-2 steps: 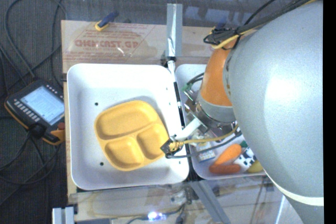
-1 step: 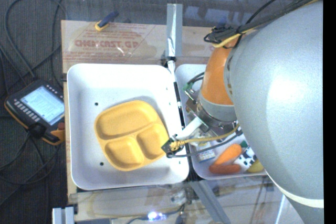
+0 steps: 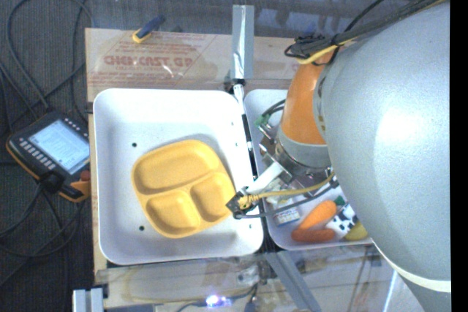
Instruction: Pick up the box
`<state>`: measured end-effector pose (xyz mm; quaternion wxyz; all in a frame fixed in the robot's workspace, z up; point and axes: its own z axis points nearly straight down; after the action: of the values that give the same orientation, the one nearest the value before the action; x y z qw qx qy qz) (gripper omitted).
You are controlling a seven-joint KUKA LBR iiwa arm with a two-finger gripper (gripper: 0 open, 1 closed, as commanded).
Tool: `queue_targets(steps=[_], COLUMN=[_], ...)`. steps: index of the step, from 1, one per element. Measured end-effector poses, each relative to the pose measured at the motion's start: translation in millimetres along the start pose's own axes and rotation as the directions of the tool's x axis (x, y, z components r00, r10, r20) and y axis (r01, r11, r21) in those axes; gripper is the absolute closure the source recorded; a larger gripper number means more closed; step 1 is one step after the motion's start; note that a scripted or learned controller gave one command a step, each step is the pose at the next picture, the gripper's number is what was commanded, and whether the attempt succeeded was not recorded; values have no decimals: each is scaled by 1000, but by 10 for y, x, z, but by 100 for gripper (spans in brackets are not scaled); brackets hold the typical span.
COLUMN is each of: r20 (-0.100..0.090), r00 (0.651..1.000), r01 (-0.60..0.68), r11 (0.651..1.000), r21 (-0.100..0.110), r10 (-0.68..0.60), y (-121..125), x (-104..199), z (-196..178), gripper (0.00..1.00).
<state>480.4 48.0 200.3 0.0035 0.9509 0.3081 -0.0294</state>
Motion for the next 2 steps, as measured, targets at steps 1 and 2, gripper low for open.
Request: queue_targets(steps=[1, 2], r20=[12, 24], r00=[1000, 1000], r01=[3, 5], r11=[1000, 1000], r21=[2, 5], r10=[-3, -5], y=[-4, -7], x=[-6, -11], z=[-49, -97], gripper=[100, 100])
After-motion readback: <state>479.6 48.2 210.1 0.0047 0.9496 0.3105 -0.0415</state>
